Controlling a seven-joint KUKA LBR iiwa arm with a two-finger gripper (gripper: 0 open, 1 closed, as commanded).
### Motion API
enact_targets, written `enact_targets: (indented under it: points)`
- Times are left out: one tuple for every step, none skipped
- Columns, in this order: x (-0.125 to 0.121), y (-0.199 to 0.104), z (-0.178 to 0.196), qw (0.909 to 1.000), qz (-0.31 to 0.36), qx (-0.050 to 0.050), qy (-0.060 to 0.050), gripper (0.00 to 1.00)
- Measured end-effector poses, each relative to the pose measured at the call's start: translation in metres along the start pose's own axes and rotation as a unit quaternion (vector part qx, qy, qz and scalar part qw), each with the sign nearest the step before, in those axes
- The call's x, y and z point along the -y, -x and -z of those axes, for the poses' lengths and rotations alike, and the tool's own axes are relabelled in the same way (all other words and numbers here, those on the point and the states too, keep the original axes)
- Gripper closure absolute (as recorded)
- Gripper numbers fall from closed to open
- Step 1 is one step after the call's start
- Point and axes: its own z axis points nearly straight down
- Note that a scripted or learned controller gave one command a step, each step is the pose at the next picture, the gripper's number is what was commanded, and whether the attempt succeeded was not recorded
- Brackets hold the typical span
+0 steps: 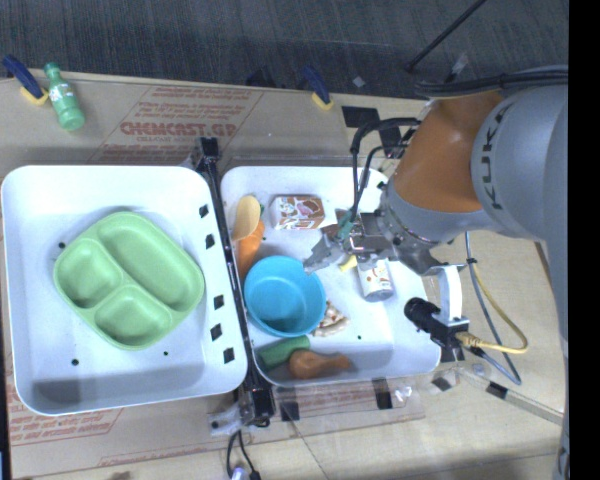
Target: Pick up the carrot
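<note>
Carrot [246,251] at 9 o'clock edge of right bin [405,340], touching blue bowl [283,295], gripper [325,249] hovering at bin centre, fingers' state cannot be told, carrot ungrasped

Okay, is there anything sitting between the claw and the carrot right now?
Partly. The carrot lies along the right bin's left wall, and the blue bowl sits against it, overlapping its lower end. The claw hangs just right of it; the gap to the carrot's upper part looks open.
</note>
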Motion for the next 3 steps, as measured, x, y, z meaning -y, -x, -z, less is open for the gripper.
enact_targets:
  points:
    - [-0.063,-0.023,-0.118,0.9903,-0.139,0.001,0.000,0.00]
    - [-0.063,-0.024,-0.109,0.9909,-0.135,0.001,-0.003,1.00]
    - [-0.069,-0.118,-0.013,0.9854,-0.171,0.000,0.003,1.00]
